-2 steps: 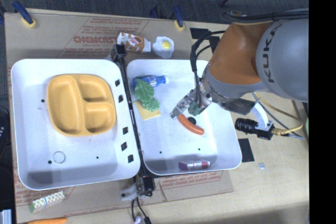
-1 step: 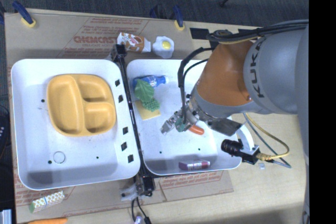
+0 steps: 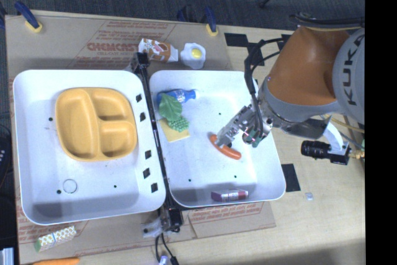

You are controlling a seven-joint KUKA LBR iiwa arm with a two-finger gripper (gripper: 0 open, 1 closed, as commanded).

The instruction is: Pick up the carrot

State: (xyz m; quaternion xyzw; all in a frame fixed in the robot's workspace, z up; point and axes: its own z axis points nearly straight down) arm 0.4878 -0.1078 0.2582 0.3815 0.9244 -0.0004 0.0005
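Hovering my two-finger gripper (image 3: 228,133) low inside the right white bin (image 3: 205,80), near that bin's right wall and about halfway between its far and near edges. Small orange carrot with a green stub (image 3: 226,148) lies on the bin floor just below my fingertips, on the near side of them, touching or almost touching; hard to say which. Long axis runs at a slant, green end toward the bin's left wall, orange tip toward the near right corner. My fingers point down-left along roughly that same line, so I judge a wrist turn may be needed to close across the carrot, not along it. Whether the fingers are spread or closed I cannot tell; nothing is seen between them, so no hold claimed.

Counts, right bin: one carrot, one blue bottle-like object (image 3: 177,96) near the far left corner, one green leafy toy (image 3: 172,108) just beside it, one yellow square sponge (image 3: 177,129) under the green one, one dark red tube (image 3: 229,195) against the near wall.

Left white bin (image 3: 31,152): one yellow divided plastic tray (image 3: 96,122).

One arm only.
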